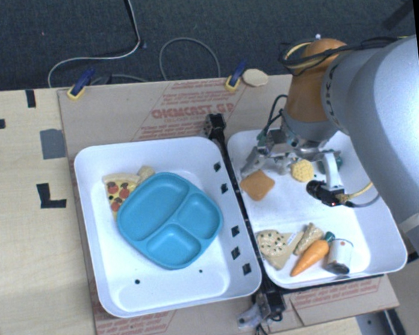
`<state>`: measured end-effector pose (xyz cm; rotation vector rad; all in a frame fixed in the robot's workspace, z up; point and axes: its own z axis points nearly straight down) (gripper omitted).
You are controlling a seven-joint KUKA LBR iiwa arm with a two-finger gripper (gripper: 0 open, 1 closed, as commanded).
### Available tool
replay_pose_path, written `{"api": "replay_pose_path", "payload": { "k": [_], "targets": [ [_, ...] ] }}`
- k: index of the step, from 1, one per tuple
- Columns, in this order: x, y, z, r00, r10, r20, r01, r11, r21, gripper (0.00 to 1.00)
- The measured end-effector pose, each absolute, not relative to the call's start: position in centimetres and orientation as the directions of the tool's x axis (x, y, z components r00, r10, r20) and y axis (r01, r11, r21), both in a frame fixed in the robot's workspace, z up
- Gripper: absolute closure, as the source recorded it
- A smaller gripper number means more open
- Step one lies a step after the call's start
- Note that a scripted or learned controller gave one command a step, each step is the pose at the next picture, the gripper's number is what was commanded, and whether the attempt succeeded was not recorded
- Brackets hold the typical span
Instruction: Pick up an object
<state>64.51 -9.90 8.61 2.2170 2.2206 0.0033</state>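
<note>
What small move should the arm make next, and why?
Probably lower the hand a little onto the tan block, which lies just below it at the top of the right bin. Whether the hand is open is not visible.

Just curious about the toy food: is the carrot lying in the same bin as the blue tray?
No, the carrot lies in the right bin, while the blue tray sits in the left bin.

left bin (94, 213): tray (169, 219), pizza (119, 188) | right bin (380, 245): carrot (308, 257), cracker (274, 245)
</note>
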Motion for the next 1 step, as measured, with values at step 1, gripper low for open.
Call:
{"api": "replay_pose_path", "payload": {
  "k": [1],
  "targets": [
    [62.42,-9.58,8.66,-0.001,1.0,-0.003,1.0,0.001,0.005,0.0]
  ]
}}
